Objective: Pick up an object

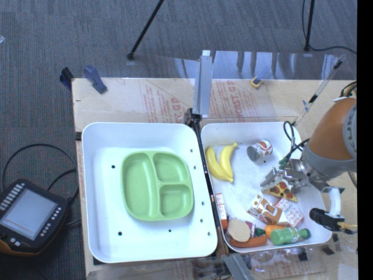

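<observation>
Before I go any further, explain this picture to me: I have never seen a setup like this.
This is one camera fixed above a bench, looking down at a slant. The grey and orange shape at the right is a robot arm, moved by a program, meant to pick up an object. Its gripper is low over the right bin, by a toy pizza slice; I cannot tell whether it grips anything. That bin also holds toy bananas, a small can, snack packets, a green bottle, a carrot and a round bread-like piece. The left bin holds a green divided plate. The handheld controller lies on the floor, left.
</observation>
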You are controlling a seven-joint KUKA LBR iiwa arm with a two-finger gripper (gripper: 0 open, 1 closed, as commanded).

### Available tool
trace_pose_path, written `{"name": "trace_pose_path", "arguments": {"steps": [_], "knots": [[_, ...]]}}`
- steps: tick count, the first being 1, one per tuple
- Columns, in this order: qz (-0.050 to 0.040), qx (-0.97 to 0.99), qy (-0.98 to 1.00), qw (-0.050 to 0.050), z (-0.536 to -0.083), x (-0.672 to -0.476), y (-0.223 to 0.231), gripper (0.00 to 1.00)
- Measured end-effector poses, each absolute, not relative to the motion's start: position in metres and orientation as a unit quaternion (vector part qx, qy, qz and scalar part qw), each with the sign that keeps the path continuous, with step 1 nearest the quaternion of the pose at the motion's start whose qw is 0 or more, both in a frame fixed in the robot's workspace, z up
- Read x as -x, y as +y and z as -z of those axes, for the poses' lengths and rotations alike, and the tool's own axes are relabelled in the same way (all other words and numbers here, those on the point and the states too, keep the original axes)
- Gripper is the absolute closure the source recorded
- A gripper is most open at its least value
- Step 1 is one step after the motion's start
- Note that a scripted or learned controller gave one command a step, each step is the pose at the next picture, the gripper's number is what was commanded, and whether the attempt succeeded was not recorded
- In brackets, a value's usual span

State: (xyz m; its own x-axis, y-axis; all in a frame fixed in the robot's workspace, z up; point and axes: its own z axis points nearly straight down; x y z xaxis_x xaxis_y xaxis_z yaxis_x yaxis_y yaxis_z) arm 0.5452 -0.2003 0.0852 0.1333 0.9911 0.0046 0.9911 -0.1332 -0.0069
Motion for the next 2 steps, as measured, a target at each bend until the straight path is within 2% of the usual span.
{"name": "trace_pose_path", "arguments": {"steps": [1, 2], "knots": [[-0.0014, 0.707, -0.708, 0.004, -0.0842, -0.5498, -0.1746, 0.00], [-0.0023, 0.708, -0.706, 0.006, -0.0920, -0.5492, -0.1763, 1.00]]}}
